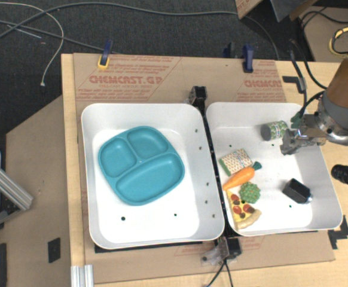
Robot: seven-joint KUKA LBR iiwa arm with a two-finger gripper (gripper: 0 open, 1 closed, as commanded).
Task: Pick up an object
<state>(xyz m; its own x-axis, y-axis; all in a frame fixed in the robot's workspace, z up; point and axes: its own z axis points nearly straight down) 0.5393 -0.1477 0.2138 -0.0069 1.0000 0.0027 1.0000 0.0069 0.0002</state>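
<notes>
lying on a cardboard-covered table, two shallow white bins sit side by side. the left bin, in the left-centre of the frame, holds a teal divided plate with three compartments, set at a slant near the bin's middle.

the right bin carries the loose things. nearest the divide lies a small patterned packet, and touching its lower edge a toy carrot whose long axis runs from lower left to upper right, green top toward the upper right. just below the carrot sits a green broccoli piece, and below that a toy pizza slice with its crust toward the right and its long axis running up and down the frame. further right, a small black block lies alone, tilted, well apart from the food items.

toward the upper right of this bin a small green-labelled can lies on its side, long axis roughly left to right across the frame. just beside its right end is the end effector, reaching in from the right edge on the grey arm with the orange band. whether the end effector is released or clenched cannot be told, and no object can be seen grasped in it.
</notes>
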